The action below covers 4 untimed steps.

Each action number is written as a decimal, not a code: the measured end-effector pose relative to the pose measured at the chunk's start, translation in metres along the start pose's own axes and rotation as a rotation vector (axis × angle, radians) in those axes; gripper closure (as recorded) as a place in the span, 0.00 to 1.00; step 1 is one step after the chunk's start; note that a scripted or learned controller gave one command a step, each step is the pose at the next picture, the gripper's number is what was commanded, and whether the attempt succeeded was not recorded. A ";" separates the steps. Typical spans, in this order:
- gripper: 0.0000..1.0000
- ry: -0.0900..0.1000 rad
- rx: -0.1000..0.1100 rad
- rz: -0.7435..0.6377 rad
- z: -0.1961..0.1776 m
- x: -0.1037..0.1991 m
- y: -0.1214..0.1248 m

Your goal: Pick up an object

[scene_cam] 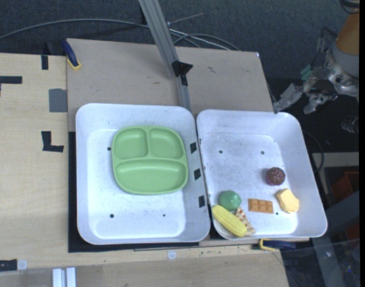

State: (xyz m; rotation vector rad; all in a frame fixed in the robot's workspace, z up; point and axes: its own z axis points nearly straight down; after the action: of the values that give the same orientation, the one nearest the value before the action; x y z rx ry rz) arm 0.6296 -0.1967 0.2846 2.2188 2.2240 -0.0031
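The right bin (242,119) holds several toy foods along its near side: a dark red round piece (275,175), a yellow chunk (288,200), an orange waffle square (260,206), a green ball (230,199) and a yellow corn cob (230,220). My gripper (303,100) hangs past the far right corner of that bin, outside its rim and well away from the foods. Its two fingers are spread apart, open, with nothing between them.
A green divided plate (150,160) lies in the left bin (90,178). A grey metal pole (161,34) slants up from between the bins at the back. Cables run over the dark floor behind the bench.
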 end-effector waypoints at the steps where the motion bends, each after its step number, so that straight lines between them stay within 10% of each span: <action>1: 0.00 0.000 0.000 0.000 0.000 0.000 0.000; 4: 0.00 0.002 0.006 0.000 0.157 0.003 -0.003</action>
State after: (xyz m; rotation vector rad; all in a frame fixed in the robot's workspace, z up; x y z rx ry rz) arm 0.6268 -0.1942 0.1280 2.2231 2.2277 -0.0086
